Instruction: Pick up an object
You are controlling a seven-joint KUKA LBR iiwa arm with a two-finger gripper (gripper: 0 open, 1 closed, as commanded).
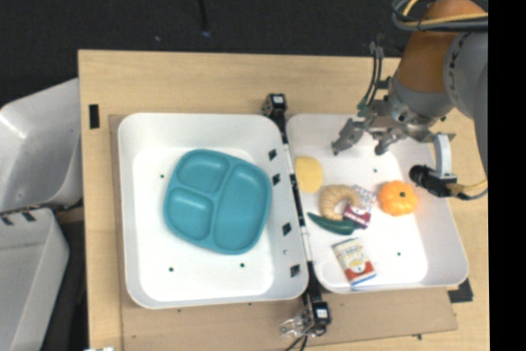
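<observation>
Gripper (362,143): above the far end of the right bin (440,259), fingers spread apart, nothing between them.

Right bin, contents, all on the near side of the gripper:
- Yellow round piece (309,173), toward the left bin from the gripper and a little nearer, close to the divider.
- Croissant (336,198), nearer than the gripper, just beside the yellow piece.
- Small packet (360,210), red and white, touching the croissant; its print is too small to read.
- Green pepper (329,223), lying under the croissant's near edge, possibly a chilli or a bean.
- Orange (397,198), nearer than the gripper and toward the arm's side, just beside the packet.
- Box (355,261), white with orange print, farthest from the gripper, near the bin's front edge.

Left bin (140,259): well to the side of the gripper, across the divider. Contents: one teal plate (218,200) with three compartments, lying flat at the middle.
</observation>
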